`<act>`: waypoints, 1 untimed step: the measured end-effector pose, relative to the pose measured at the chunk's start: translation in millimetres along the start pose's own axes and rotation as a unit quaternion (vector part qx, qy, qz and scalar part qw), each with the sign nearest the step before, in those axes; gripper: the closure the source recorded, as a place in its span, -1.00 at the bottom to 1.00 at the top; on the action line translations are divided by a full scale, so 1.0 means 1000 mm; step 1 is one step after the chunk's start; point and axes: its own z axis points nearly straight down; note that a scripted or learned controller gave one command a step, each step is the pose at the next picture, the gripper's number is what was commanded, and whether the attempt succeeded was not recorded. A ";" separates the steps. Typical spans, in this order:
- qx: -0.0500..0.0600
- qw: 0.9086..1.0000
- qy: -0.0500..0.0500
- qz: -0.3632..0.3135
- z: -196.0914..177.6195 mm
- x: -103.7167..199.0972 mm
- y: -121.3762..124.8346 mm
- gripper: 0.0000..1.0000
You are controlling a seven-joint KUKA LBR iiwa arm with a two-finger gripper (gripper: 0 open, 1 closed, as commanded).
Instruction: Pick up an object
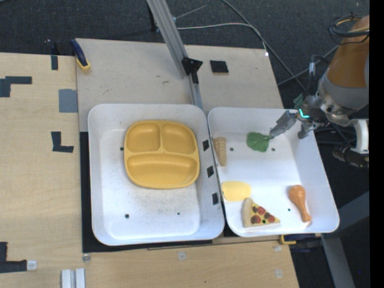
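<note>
Green toy is your likeliest pick: it lies in the right bin, touching the gripper at its tip. You cannot tell whether anything is clamped, so judge the pick unfinished; closing and lifting remain. Well left of the gripper sits the yellow plate. Below it lie the pizza slice, drumstick and cone.

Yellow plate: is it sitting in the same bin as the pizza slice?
No. The yellow plate lies in the left bin, while the pizza slice lies in the right bin.
</note>
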 end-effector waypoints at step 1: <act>-0.001 1.000 0.000 0.000 -0.001 0.000 0.000 -1.00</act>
